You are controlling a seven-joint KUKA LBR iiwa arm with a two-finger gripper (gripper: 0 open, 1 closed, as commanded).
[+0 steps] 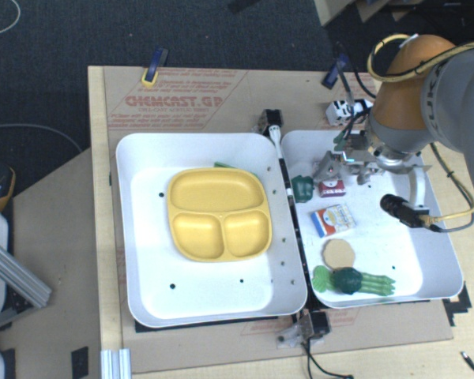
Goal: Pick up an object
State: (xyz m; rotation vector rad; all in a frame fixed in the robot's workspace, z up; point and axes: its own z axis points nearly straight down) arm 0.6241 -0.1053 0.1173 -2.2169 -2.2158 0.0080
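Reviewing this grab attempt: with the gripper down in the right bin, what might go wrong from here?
1. The gripper sits at the right bin's crowded upper left, near a small red-and-white item and a dark green piece; it may nudge one while closing on the other.
2. Both lie close to the wall between the bins, so a finger could catch that wall.
3. The arm's black cable hangs low over the bin and might snag.

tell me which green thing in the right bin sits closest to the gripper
The small dark green piece by the bin's left wall, beside the gripper; the other green toy lies at the near edge.
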